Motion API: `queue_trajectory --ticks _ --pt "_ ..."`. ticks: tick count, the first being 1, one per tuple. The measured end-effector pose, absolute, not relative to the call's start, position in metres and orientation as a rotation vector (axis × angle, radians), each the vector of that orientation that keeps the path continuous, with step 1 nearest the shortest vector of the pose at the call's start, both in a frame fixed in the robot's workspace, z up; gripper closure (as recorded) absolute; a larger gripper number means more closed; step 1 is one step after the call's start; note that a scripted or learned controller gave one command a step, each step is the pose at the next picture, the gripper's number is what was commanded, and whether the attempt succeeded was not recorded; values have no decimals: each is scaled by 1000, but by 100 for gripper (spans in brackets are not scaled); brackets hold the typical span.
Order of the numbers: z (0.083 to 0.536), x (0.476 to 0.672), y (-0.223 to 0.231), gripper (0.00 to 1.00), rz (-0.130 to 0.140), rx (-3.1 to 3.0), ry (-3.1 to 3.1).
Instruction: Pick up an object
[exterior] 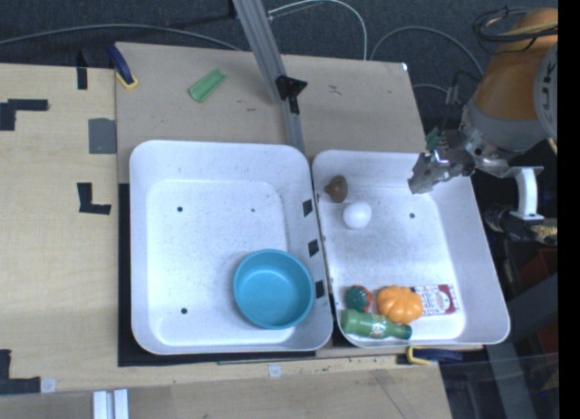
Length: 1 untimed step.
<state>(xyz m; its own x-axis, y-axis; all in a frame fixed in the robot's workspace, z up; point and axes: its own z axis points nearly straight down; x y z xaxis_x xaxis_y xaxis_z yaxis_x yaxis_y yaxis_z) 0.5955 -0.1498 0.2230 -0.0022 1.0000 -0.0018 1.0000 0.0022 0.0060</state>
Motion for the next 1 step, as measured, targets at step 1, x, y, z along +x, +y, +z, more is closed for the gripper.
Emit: queue_trajectory --ticks 1 --pt "266 597 -150 100 3 2217 2221"
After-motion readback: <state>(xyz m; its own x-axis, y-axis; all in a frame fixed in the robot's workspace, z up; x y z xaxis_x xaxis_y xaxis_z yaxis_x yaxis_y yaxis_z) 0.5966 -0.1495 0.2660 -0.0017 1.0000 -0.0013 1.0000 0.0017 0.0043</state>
